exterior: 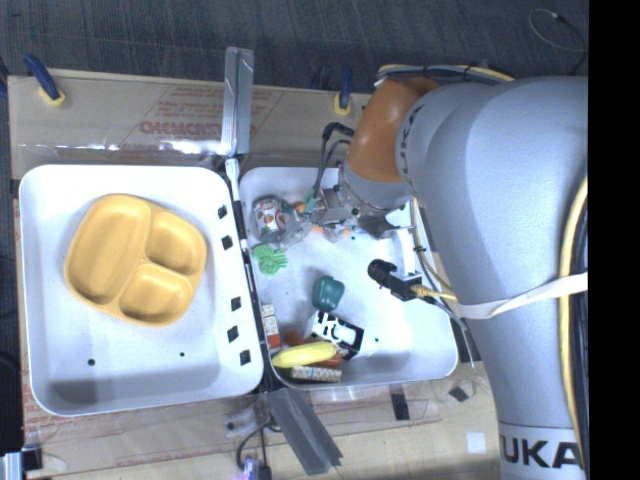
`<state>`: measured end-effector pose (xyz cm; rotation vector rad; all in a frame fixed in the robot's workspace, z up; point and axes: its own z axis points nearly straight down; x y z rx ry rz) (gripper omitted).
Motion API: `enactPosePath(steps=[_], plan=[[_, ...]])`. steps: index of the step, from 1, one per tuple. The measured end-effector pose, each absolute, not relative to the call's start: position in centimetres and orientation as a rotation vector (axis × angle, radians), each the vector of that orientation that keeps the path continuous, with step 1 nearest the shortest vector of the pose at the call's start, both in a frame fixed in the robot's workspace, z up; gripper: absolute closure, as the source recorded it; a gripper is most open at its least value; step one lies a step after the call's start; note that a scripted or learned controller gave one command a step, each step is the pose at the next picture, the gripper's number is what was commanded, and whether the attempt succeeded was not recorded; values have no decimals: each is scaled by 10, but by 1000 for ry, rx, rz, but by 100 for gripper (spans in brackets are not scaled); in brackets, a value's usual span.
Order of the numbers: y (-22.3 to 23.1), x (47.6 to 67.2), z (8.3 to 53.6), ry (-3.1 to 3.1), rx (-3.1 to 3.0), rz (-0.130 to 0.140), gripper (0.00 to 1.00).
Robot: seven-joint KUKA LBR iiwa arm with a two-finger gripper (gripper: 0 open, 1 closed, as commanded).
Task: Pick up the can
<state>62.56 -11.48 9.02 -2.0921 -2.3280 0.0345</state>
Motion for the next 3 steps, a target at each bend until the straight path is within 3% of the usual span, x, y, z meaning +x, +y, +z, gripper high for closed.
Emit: enactPosePath(steps=[1,2,3], plan=[[-132,650,217,-2420,-2004,0,0],[-168,653,204,-2470,-1943,0,0],[-203,658,311,-2562,-1822,-1,0]])
